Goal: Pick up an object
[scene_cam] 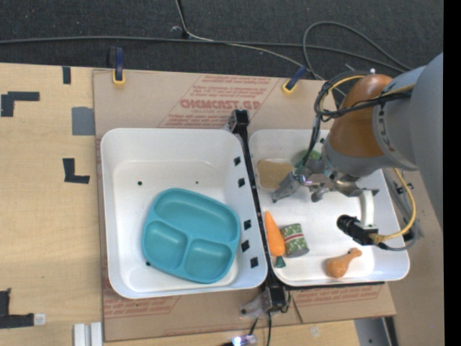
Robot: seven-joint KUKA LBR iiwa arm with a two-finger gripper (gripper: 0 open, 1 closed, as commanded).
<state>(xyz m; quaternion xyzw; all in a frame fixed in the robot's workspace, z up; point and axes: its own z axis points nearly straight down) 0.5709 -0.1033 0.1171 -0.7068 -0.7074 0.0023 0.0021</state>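
Tan, flat and rounded, a biscuit-like piece (274,172) lies in the right bin (374,269), near its upper left corner and close to the divider where the two bins meet. The gripper (301,182) sits low over this bin, just right of the tan piece; its grey fingers (284,188) reach toward the piece's lower right edge. Contact between them cannot be judged from this angle, and nothing is seen between the fingers. Whether the gripper is released or clenched cannot be told.

Other contents of the right bin: an orange carrot (273,234) lying along the left wall, pointing up and down in the view; a small green packet (293,239) just beside the carrot on its right, touching or nearly so; a brown drumstick-shaped toy (341,263) near the lower edge, well apart from the gripper.

Arm (367,125): grey body with an orange band, entering from the right and covering the upper right part of the bin. Black cables loop around the wrist.

Left bin (119,157): holds a teal divided tray (190,234) with three compartments, lying flat and slightly turned.

Both bins rest on a brown cardboard sheet (209,99) with red print, clipped at its top edge, on the wooden worktop (43,215).
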